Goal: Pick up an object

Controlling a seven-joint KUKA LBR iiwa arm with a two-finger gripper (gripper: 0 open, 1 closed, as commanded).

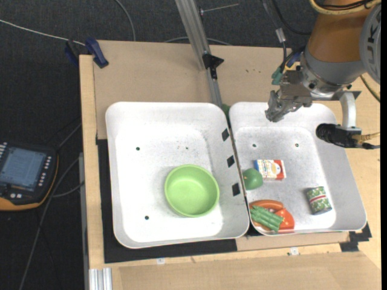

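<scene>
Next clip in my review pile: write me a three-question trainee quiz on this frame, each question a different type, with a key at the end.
1. True or false: the green bowl sits in the same bin as the small carton.
2. Multiple choice: where is the gripper? A) over the far edge of the right bin; B) down on the green can; C) over the left bin.
3. Fill in: the plate of red and green food lies at the right bin's near-____ corner, as the camera sees it.

Key
1. False: the bowl is in the left bin, the carton in the right.
2. A
3. left
</scene>
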